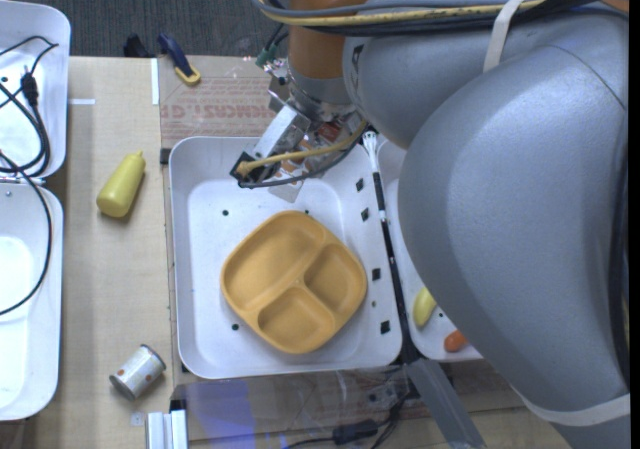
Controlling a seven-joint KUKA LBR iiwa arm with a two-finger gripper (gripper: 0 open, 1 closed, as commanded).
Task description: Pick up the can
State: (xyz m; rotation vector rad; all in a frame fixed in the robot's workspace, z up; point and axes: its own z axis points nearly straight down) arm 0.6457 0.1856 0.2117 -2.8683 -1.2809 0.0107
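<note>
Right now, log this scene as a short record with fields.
can: lying on the bench, outside the bin, by its near-left corner
plate: yellow, three sections, inside the bin
claw: over the bin's far edge, well apart from the can
bottle: yellow, on the bench left of the bin

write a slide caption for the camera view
Grey arm over white bin holding yellow divided plate; silver metal can lies outside on bench
</note>
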